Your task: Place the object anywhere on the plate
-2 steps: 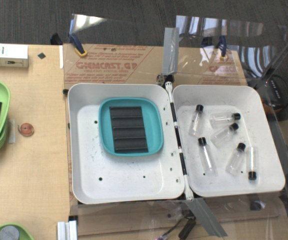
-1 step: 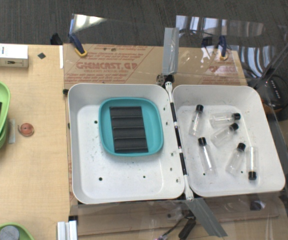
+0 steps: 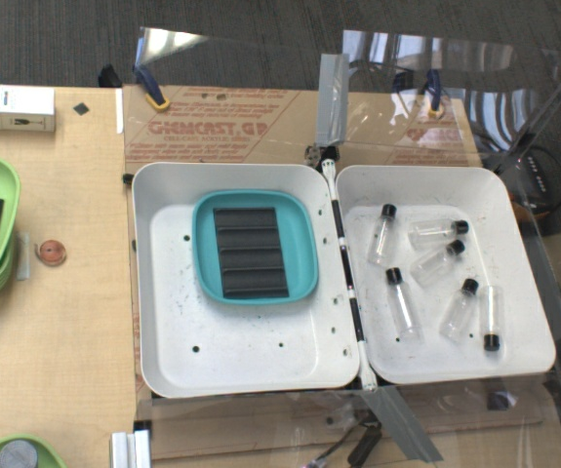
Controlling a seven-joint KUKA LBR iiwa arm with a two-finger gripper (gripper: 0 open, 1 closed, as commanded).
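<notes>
Lying loose in the right bin (image 3: 426, 349) are six clear vials (image 3: 400, 305) with black caps, and any of them could be the object for the plate. They are scattered with no order. The vial nearest the divider (image 3: 383, 234) runs roughly twelve to six with its cap at twelve, and the one below it leans the same way. A pair in the middle (image 3: 436, 261) slant toward two o'clock, and the outermost vial (image 3: 492, 312) stands twelve to six with its cap at six.

From that cluster the teal plate (image 3: 203, 252) lies at nine o'clock, across the ridge where the two bins meet. It sits in the upper middle of the left bin (image 3: 251, 349) and carries a dark ribbed insert (image 3: 251, 252).

How the gripper is set I cannot tell. The arm belongs to the three o'clock side, so the vials look nearer to it than the plate does. By my reckoning no vial has been picked yet. The carry would be a straight run toward nine o'clock, lifting clear of the divider first. The divider-side vial looks the easiest grab, taken across its short width.
</notes>
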